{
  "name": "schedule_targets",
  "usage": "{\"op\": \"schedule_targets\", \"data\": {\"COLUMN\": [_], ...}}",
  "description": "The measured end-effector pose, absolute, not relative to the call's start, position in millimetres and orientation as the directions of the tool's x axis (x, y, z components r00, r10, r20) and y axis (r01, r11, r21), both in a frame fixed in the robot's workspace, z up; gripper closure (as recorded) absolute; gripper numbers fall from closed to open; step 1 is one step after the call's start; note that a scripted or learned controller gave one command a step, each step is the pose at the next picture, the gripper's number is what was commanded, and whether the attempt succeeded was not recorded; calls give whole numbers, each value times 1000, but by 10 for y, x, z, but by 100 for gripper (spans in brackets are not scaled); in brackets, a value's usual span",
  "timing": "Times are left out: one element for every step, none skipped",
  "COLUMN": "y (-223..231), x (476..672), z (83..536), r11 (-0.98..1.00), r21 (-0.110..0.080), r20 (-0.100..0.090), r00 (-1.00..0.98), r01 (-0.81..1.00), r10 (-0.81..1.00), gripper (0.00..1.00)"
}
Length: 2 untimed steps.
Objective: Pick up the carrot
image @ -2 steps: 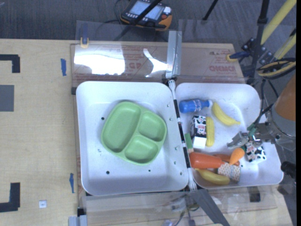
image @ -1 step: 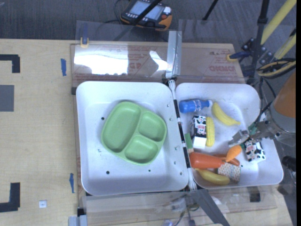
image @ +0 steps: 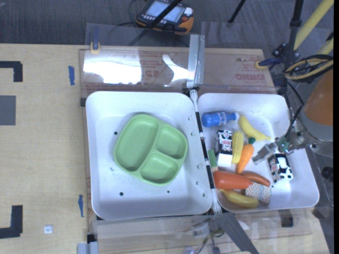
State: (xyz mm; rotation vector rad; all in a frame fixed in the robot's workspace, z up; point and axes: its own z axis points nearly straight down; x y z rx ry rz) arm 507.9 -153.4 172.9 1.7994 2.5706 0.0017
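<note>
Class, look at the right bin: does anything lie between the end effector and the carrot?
Nothing visible does. The end effector is just right of the carrot, with bare bin floor between them. A corn cob touches the carrot's far, left side.

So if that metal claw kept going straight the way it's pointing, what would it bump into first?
Probably the carrot. The gripper reaches in from the right and points left across the right bin, and the carrot lies just ahead of it. Height is hard to judge from above, so it might pass over.
</note>
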Motion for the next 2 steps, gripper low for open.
{"op": "schedule_targets", "data": {"y": [-1169,-1177], "x": [5286,5295], "z": [875,981], "r11": [288,285], "r21": [8,11], "r20": [-5,-5], "r00": [-288,-285], "r01": [957,958], "r10": [958,958], "gripper": [0,100]}}
